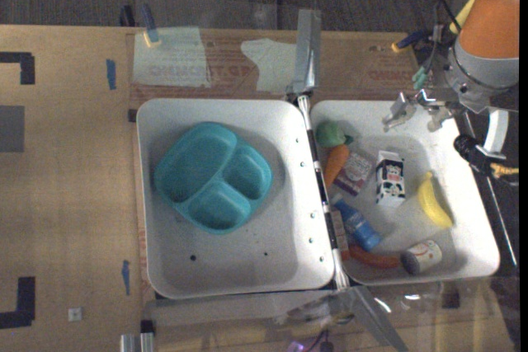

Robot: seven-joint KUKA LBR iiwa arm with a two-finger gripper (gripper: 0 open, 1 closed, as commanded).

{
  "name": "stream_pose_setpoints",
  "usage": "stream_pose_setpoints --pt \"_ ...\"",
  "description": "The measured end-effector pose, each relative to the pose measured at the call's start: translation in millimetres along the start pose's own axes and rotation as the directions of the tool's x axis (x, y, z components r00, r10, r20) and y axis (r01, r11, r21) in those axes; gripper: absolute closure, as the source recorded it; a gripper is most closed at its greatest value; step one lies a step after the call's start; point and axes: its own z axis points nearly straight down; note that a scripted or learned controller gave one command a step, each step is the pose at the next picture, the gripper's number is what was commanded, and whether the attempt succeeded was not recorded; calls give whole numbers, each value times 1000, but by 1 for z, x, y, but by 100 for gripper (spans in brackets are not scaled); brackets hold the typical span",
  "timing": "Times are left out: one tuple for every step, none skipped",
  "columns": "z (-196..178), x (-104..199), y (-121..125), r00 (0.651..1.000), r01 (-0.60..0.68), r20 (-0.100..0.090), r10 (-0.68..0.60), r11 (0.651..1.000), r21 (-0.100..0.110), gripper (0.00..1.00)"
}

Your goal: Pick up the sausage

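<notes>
Wooden bench (66, 202) bears two white bins. Sausage (373, 259) lies at right bin's (487, 255) near edge, partly hidden under blue bottle (358, 227). Gripper (417, 107) over far rim; grip unclear.

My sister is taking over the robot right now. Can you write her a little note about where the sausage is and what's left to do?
Gripper: up over the back edge of the right bin, holding nothing that I can see.
Sausage: lying flat at the front of the right bin, between the blue bottle and the small can.
Teal plate: in the left bin.
Done: nothing yet, the sausage is untouched.
Left: move to the front of the bin, come down, grab the sausage, lift it.
</notes>
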Motion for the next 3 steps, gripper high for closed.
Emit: stream_pose_setpoints --pt "118 -11 -63 1000 16 0 -16 1000 0 0" --pt "135 -48 -133 979 -201 -18 201 979 -9 0" --pt "42 47 -130 876 -483 1 483 876 0 0"
